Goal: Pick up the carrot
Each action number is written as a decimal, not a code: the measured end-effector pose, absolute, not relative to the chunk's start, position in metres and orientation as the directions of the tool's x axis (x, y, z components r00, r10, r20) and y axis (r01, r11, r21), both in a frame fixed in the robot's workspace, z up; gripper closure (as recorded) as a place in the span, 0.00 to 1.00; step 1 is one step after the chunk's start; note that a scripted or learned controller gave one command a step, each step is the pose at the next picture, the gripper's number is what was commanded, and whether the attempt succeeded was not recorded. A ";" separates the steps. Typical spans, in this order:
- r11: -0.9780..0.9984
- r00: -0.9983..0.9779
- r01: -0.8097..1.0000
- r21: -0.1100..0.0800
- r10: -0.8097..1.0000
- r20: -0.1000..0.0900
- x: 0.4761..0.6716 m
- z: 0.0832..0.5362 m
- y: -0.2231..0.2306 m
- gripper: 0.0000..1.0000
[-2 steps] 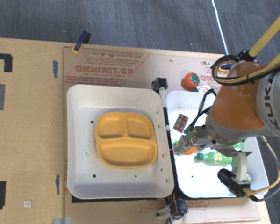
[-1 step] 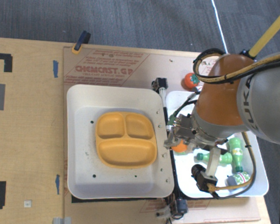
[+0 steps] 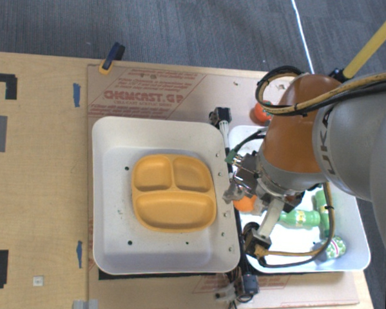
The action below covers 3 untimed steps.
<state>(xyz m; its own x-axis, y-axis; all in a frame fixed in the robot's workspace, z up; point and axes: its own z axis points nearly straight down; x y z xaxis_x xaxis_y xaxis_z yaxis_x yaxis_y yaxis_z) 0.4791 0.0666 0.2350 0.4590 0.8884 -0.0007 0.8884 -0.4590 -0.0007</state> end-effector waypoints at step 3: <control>-0.401 0.401 0.916 -0.003 0.916 -0.001 0.479 0.184 0.017 1.00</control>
